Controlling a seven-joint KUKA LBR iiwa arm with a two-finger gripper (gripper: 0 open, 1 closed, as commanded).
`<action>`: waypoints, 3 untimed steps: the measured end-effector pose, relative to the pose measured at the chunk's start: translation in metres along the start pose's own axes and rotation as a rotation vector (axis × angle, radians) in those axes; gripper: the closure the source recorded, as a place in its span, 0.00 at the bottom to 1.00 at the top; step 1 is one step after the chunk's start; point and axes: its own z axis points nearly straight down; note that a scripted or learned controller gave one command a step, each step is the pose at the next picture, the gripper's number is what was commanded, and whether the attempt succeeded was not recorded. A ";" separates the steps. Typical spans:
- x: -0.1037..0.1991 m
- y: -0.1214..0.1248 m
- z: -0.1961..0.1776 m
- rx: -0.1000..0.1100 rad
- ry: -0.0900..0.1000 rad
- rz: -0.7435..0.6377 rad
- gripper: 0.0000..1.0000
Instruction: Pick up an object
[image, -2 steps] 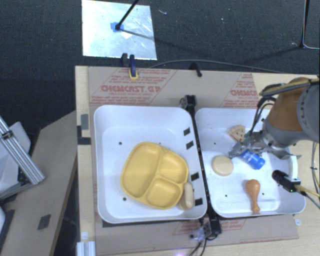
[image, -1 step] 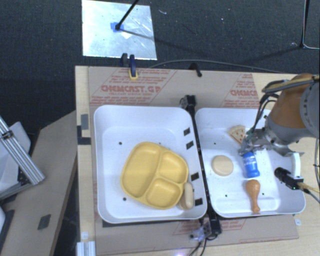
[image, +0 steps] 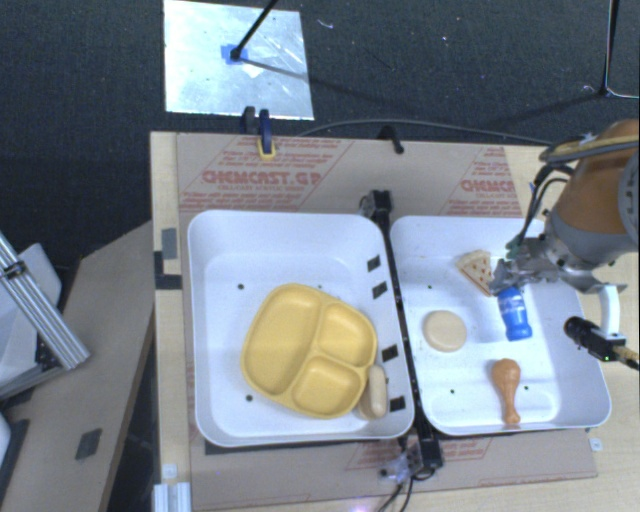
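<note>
- We see the table (image: 300, 160) carrying two white bins side by side; the left bin (image: 230, 260) holds a yellow divided plate (image: 310, 350) with a small tan bread roll (image: 375, 392) at its near-right rim, both well apart from the arm.
- The right bin (image: 570, 395) holds the likely targets: a blue bottle (image: 515, 313) near the bin's right side, a round cream disc (image: 445, 330) towards the middle, a toy drumstick (image: 507, 385) towards the near edge, and a wedge of toast-like food (image: 478, 270) towards the far edge.
- The gripper (image: 512, 272) hangs directly over the top of the blue bottle; its tips seem to meet the bottle's cap end, but whether they are spread or closed we cannot tell, so we claim no hold.
- We judge the bottle light, rigid and smooth plastic, so it could slip or roll; taking it across the body rather than at the cap looks safer to us.
- The toast wedge lies just beside the gripper on its far-left side and could be nudged.
- Open room lies between bottle and disc and towards the bin's near-right corner; the right wall is near, so we would lift straight up.
</note>
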 end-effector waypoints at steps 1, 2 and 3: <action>-0.004 0.000 -0.064 -0.002 -0.001 -0.001 1.00; -0.004 0.001 -0.095 0.001 0.000 -0.002 1.00; 0.048 0.008 -0.091 0.004 0.003 -0.006 1.00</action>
